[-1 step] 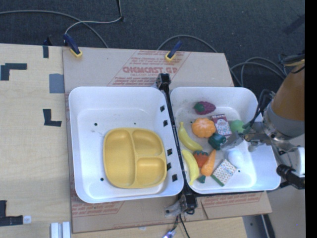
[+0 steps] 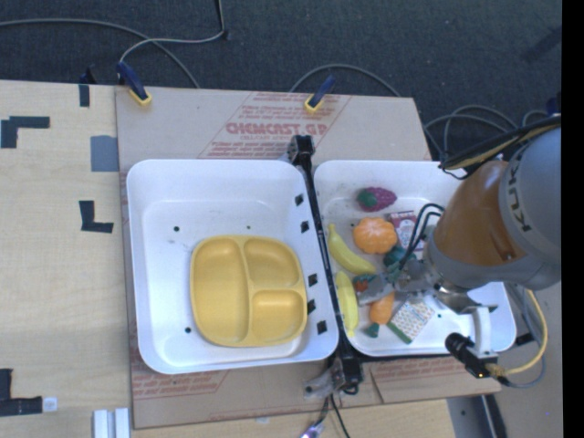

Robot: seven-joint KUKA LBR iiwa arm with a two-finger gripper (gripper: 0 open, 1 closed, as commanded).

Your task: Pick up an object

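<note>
The right bin [image 2: 456,173] holds several toys. An orange [image 2: 374,235] lies near its middle, with a dark red berry [image 2: 376,197] behind it. A yellow banana [image 2: 347,254] and a second yellow piece [image 2: 348,305] lie along the left wall. A small orange carrot piece [image 2: 381,310] and a patterned card [image 2: 412,318] sit at the front. My gripper [image 2: 401,272] is low over the bin's middle, just right of the banana and above the carrot piece. A teal item [image 2: 393,259] and a red item [image 2: 362,286] sit right by it. The wrist hides the gripper's tip.
The left bin [image 2: 146,245] holds a yellow divided plate [image 2: 246,290]. A black divider [image 2: 315,235] separates the bins. The arm's grey and orange body [image 2: 484,222] covers the right bin's right half. Cables [image 2: 429,222] hang near the wrist.
</note>
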